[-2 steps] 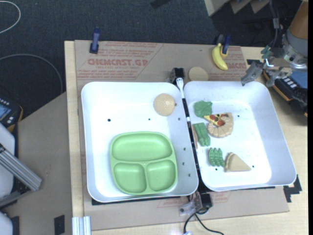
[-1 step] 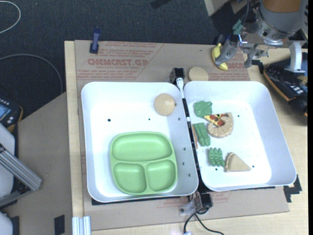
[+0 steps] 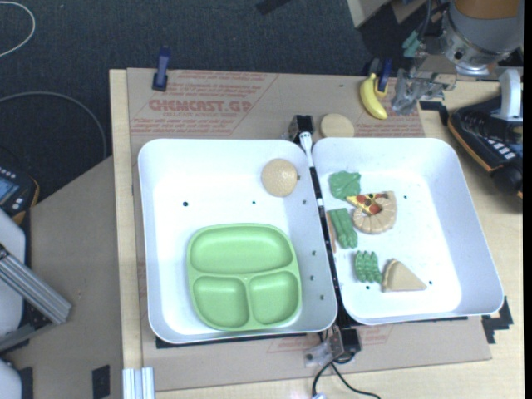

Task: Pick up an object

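Observation:
My gripper (image 3: 406,96) hangs above the bench behind the right bin (image 3: 465,223), just right of a yellow banana (image 3: 373,98) that lies on the board outside the bins. The right bin holds a round pizza toy (image 3: 373,210), a tan wedge (image 3: 402,278) and three green toy pieces (image 3: 344,183), (image 3: 342,228), (image 3: 366,266). In the left bin (image 3: 158,223) sit a green divided plate (image 3: 243,274) and a tan ball (image 3: 279,177). I see nothing held in the gripper.
A tan round disc (image 3: 337,125) lies on the board behind the bins, near the black clip (image 3: 300,126) at their junction. A blue clamp (image 3: 161,69) sits at the board's back left. Black equipment (image 3: 490,144) stands to the right of the right bin.

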Available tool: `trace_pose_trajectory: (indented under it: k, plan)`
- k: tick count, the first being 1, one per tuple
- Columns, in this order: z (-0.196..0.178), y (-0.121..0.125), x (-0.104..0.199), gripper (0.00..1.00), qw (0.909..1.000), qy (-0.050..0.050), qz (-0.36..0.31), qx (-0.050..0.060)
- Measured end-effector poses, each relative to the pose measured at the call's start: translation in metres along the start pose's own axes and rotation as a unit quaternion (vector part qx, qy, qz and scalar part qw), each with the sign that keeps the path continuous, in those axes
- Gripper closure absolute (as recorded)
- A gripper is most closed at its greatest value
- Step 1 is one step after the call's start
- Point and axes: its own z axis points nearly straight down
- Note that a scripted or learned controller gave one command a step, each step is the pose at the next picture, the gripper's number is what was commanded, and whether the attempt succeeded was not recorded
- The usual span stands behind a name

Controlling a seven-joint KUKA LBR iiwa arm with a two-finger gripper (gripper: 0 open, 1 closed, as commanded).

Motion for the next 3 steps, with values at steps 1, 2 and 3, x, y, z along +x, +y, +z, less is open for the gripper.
trace_pose_trajectory:
  k: [1, 2, 3]
  plan:
    - [0.075, -0.007, -0.051, 1.0, 1.0, 0.001, 0.004, 0.007]
    - [0.013, -0.075, -0.015, 1.0, 1.0, 0.002, 0.0, 0.003]
    - [0.068, -0.095, -0.063, 1.0, 1.0, 0.001, 0.004, 0.006]
